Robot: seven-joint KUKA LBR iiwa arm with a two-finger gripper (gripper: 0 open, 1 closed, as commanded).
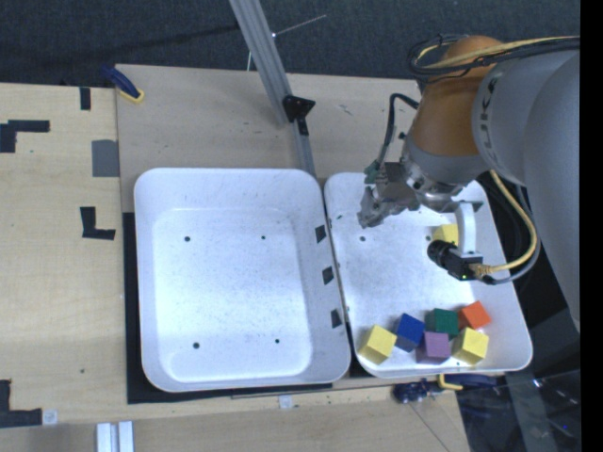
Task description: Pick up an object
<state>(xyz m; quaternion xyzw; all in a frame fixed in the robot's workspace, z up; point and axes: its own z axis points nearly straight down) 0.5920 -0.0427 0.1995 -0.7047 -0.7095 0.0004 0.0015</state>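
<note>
Where the right bin [499, 347] meets its near rim, the stock lies clustered: a yellow cube [379, 344], a blue cube [410, 330], a purple cube [435, 346], a green cube [442, 321], an orange cube [476, 314] and a second yellow cube [473, 346], several touching or just beside one another, the orange and second yellow ones close to the right wall. Judged from their look, these are small, light, rigid blocks with flat faces, best taken across two opposite sides; the first yellow cube, standing at the left end of the cluster with open floor beside it, seems the easiest to reach without nudging neighbours. Beyond the cluster, the middle floor of this bin lies bare, giving room to descend. Farther back, the gripper [369, 217] hangs over the bin's far left part, near the shared rim, well apart from the cubes; whether the jaws stand wide or narrow cannot be told, and nothing shows between them. The left bin [151, 196] lies beside it on the surface [57, 281].
</note>
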